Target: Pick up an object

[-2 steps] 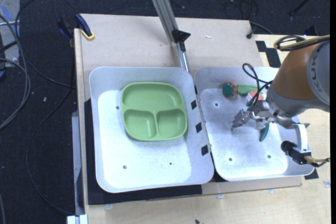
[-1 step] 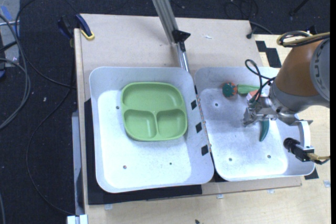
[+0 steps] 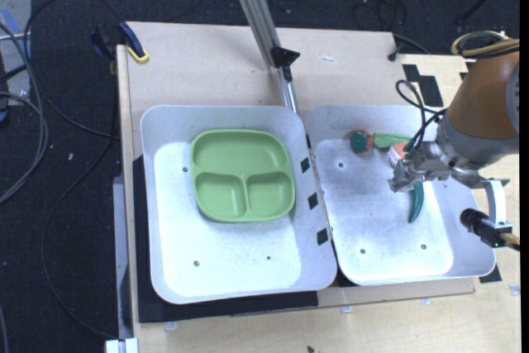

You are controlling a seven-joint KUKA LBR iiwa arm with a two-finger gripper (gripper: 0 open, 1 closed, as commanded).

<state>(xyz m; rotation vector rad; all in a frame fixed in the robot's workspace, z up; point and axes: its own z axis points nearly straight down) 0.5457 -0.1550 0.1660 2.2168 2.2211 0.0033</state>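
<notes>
At the frame's right, the gripper (image 3: 405, 178) hovered low beside a curved green object (image 3: 415, 202) in the right bin (image 3: 364, 260), its jaws' state unreadable; it seemed mid-approach, needing to centre and close.

1. The counter (image 3: 215, 66) is pale wood, its bare top visible behind the bins.
2. The floor (image 3: 58, 202) around it is dark carpet with a fine speckle.
3. Black cables (image 3: 50, 107) trail in loops across the floor on the left and along the top.
4. A slanted metal pole (image 3: 252, 0) rises from the counter's rear.
5. Lighting is even, without hard shadows.
</notes>
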